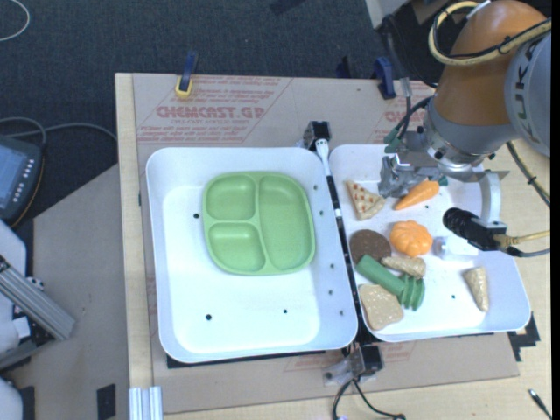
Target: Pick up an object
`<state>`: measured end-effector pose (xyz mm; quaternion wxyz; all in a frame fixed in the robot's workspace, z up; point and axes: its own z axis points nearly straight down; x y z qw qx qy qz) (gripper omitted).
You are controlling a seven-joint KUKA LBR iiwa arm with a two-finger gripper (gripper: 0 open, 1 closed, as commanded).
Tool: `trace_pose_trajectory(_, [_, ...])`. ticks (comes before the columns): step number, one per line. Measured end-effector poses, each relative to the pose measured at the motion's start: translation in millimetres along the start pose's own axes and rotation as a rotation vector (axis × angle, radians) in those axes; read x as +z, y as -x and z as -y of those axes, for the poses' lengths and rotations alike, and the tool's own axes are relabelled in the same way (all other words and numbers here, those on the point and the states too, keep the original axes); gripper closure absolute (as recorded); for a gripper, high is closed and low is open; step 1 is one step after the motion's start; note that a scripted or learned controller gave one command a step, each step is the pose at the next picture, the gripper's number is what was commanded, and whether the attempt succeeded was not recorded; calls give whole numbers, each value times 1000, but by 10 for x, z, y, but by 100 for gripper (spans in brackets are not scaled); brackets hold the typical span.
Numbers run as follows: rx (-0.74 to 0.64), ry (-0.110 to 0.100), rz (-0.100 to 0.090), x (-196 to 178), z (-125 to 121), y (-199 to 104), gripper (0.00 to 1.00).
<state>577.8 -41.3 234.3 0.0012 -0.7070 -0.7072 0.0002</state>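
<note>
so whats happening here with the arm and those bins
A robot arm reaches in over the right bin, which holds a pile of toy food. Its gripper sits low at the back of that bin, right by a toy carrot and a pizza slice. Whether the carrot is actually gripped is unclear. The left bin holds a green divided plate.

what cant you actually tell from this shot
- Gripper in the camera view: the wrist hides its fingers, so grip on the carrot is unclear.
- Far right corner of the right bin: covered by the arm.
- Bread slice: partly under the green vegetable.
</note>
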Motion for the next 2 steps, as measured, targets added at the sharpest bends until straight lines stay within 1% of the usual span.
trace_pose_trajectory(1, [1, -3, 1, 183, 94, -17, 100])
trace_pose_trajectory(2, [-1, 3, 1, 147, 51, -87, 100])
